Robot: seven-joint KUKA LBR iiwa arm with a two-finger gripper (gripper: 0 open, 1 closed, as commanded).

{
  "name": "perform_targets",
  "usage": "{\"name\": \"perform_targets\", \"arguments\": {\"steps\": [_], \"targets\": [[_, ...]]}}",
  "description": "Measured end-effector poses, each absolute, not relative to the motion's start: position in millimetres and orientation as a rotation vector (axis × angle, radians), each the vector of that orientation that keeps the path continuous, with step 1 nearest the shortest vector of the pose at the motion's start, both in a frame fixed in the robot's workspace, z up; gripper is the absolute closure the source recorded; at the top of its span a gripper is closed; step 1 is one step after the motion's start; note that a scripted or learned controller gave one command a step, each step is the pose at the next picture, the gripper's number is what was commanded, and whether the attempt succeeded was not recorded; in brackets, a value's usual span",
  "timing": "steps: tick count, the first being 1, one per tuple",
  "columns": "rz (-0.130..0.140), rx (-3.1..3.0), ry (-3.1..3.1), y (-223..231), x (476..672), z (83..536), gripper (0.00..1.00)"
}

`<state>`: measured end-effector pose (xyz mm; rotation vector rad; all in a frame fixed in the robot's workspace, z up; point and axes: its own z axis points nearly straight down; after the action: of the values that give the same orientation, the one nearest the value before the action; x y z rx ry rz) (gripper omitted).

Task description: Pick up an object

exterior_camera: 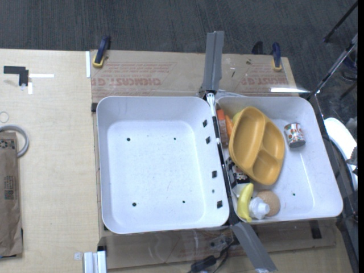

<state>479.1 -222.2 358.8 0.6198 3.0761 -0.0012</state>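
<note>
Nothing is picked yet, as far as I can judge: every object lies in the right bin [318, 169], none lifted. Gripper state: can't tell. So the whole job is left: choose a target, come down, close, lift.

Candidates, all in the right bin:
- yellow divided dish [257, 145], biggest item, tilted, leaning toward the bin's left wall.
- small can [294, 135] w/ red-and-white print, just right of the dish, apart from it, open floor around it.
- banana [245, 202] at the front-left corner, touching or nearly touching a brownish round thing [269, 203] w/ a white bit in front; can't tell what that is.
- orange item [222, 125] and dark bits wedged betw. the dish and the left wall, mostly hidden.

Left bin [114, 169] holds no objects I can make out, only dark marks on the floor.

Room: right half of the right bin is bare floor, so approach from the right looks free. The can is prob. the easiest pick, w/ clearance on most sides. Left-wall stuff is crowded; fingers would risk hitting the divider betw. the bins or the dish rim. Banana sits close to the front wall, little room there.

Table [51, 152] to the left carries a brown bag [8, 192], well apart.
</note>
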Motion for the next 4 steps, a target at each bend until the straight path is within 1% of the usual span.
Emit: {"name": "perform_targets", "arguments": {"steps": [1,2,3,4], "targets": [[0.0,0.539,3.093,-222,478.8,275,0.0],[0.0,0.487,3.102,-221,478.6,179,0.0],[0.0,-0.148,3.134,-222,481.3,268,0.0],[0.0,-1.262,2.871,-221,524.9,274,0.0]]}}
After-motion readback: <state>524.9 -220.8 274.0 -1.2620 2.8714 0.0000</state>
